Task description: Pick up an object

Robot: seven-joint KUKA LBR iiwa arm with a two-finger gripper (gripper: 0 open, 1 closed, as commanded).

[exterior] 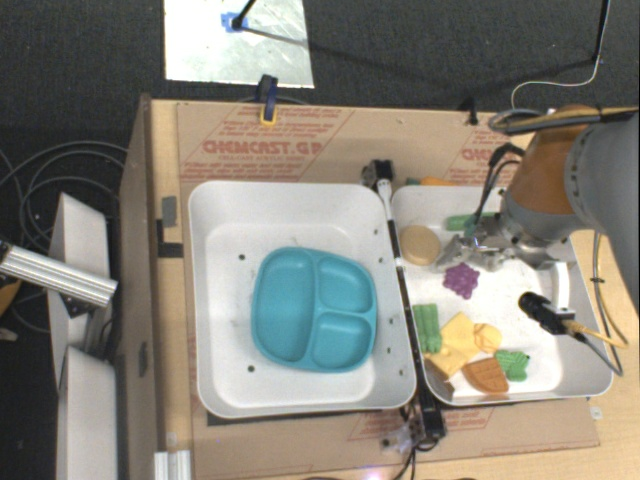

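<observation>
A small purple bunch of toy grapes (pixel 461 280) lies on the floor of the right bin (pixel 562 360), about midway between its far and near walls and towards its left side. The gripper (pixel 473 250) hangs just above it on the far side. From here I cannot tell whether it is touching the grapes, or whether it is open or closed. The grey arm (pixel 590 183) with its orange band reaches in from the right.

Just left of the gripper sits a tan round piece (pixel 421 245), and a green piece (pixel 459 223) lies just beyond the gripper. Nearer, a green block (pixel 427 326) lies beside some yellow pieces (pixel 457 342), with an orange wedge (pixel 486 375) and a green lump (pixel 514 365) by the near wall.

The left bin (pixel 222 258) holds a blue divided plate (pixel 313 308).
</observation>
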